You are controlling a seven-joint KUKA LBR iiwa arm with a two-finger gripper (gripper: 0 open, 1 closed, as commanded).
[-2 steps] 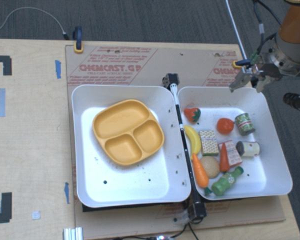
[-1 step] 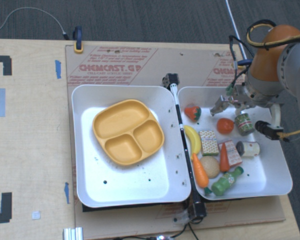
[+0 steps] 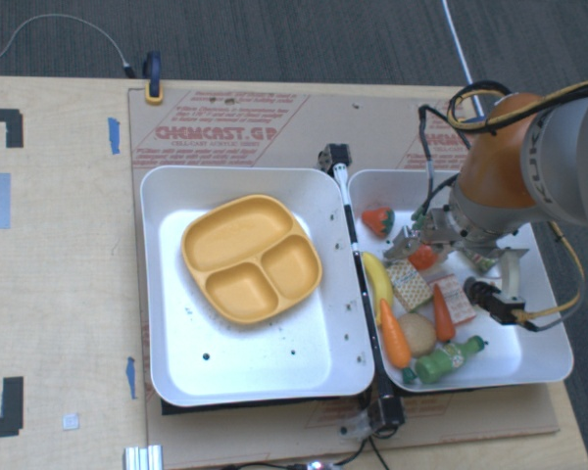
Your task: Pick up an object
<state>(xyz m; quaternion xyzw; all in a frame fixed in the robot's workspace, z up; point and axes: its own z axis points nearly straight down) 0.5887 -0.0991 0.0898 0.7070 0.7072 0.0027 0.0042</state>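
The gripper (image 3: 415,244) is lowered into the right-hand bin (image 3: 557,362), and a small red toy (image 3: 424,258) is seen touching it on its near side; whether the gripper is spread, pressed together or pinching that toy cannot be told, because the metal parts and the toy overlap. The toy is judged to be the object aimed at. Trouble is likely from the crowding. A cracker (image 3: 409,285) lies just beyond the red toy, a banana (image 3: 375,275) is close on the side towards the other bin, and a strawberry (image 3: 376,220) lies a little apart on that same side. If the closing is off-centre, the round toy could be squeezed out sideways, or a neighbour could be caught and dragged along. A carrot (image 3: 394,333), a red pepper (image 3: 442,314) and a green bottle (image 3: 449,358) are heaped farther out towards the front wall, so anything knocked loose could roll into them. The bin floor is smooth white plastic, on which little grip is offered. The left-hand bin (image 3: 167,365), well away from the gripper, is occupied by a yellow divided plate (image 3: 250,258). Both bins rest on a printed brown sheet (image 3: 216,130) laid on a pale wooden table (image 3: 59,262), with dark carpet beyond.
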